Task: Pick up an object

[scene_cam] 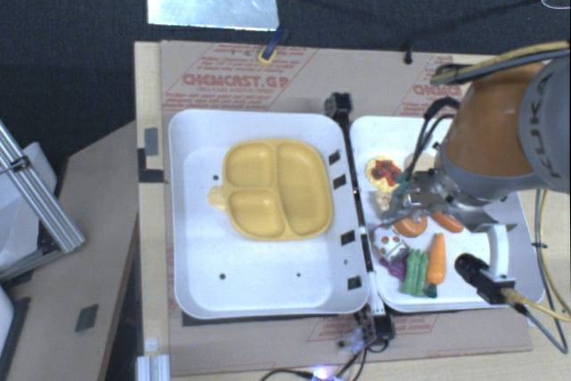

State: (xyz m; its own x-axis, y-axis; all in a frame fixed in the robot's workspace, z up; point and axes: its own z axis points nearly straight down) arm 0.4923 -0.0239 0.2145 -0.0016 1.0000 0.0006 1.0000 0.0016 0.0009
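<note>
Toy vegetables lie along the near edge of the right bin (526,281): a green piece (416,272), a carrot (436,258) touching it, and a purple piece (393,252) just beside them. Farther back in that bin, the gripper (399,202) hangs low above an orange-red piece (411,227), with a red and yellow toy (384,171) near the far edge; whether its jaws are spread or pressed together cannot be told. Across the divider, a yellow divided plate (272,189) sits in the middle of the left bin (196,281).
</note>
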